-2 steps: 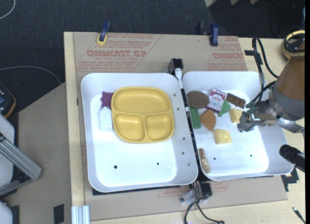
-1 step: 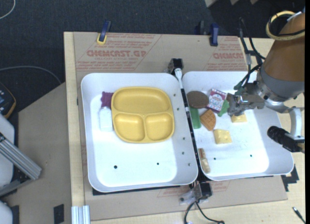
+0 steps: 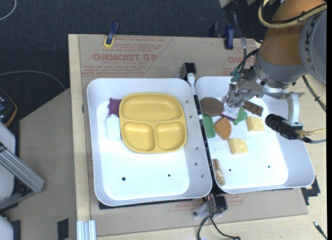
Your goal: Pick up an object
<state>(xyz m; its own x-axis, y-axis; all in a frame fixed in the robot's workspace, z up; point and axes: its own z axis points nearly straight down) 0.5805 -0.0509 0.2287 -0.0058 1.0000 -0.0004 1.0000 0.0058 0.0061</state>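
the gripper [image 3: 234, 100] hovered over crowded toy food [image 3: 224, 128] in the right bin [image 3: 290, 174]; finger state: cannot tell. risk: neighbouring items could cause a glancing, failed grasp.

One camera looks down at me from high above the worktop [image 3: 155, 52]. It is tipped a little, so the far edge sits near the top of the picture and the near edge near the bottom. It stays far enough back to see both white bins, the left bin [image 3: 98, 145] and the right bin [image 3: 290, 166], side by side. My arm [image 3: 288, 31] comes in from the right
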